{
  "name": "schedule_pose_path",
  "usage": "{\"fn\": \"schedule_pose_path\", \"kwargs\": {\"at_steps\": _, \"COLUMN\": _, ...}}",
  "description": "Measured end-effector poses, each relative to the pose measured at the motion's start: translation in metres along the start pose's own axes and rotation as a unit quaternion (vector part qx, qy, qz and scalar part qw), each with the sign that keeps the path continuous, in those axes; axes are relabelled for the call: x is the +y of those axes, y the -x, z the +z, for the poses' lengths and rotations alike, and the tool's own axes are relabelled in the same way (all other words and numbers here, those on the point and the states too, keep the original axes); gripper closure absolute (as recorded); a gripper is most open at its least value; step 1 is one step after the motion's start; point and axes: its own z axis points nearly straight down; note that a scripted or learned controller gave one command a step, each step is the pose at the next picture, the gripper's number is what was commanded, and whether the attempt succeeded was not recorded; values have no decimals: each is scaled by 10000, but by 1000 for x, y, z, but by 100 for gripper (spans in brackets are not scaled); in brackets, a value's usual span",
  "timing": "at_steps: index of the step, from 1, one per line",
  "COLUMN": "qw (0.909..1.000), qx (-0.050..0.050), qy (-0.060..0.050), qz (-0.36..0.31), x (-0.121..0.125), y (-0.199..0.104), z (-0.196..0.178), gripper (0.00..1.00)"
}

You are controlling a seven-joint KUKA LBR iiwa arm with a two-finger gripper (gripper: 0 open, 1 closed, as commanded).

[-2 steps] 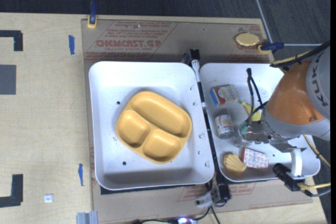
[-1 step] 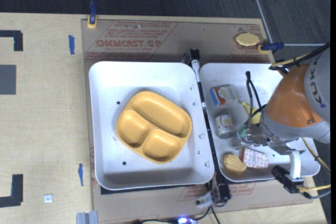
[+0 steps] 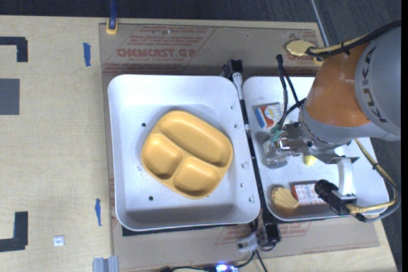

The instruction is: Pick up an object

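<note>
My gripper (image 3: 276, 151) hangs low over the left-middle part of the right bin (image 3: 381, 185), with the grey and orange arm reaching in from the right. Just beyond it lies a small white packet with blue and red print (image 3: 268, 114). A tan round-headed brush-like object (image 3: 285, 198) and a red and white packet (image 3: 308, 193) lie at the bin's front edge. A small yellow piece (image 3: 309, 161) peeks out beside the wrist. Nothing shows as held.
The left bin (image 3: 127, 99) holds a large yellow three-compartment plate (image 3: 185, 153). The bins' shared wall (image 3: 248, 137) runs close to the left of the gripper. Cables and a black clip (image 3: 234, 67) sit at the back between the bins.
</note>
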Motion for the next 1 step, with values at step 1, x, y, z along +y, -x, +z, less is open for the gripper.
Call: {"fn": "schedule_pose_path", "kwargs": {"at_steps": 1, "qw": 10000, "qx": -3, "qy": -3, "qz": -1, "x": 0, "y": 0, "z": 0, "gripper": 0}}
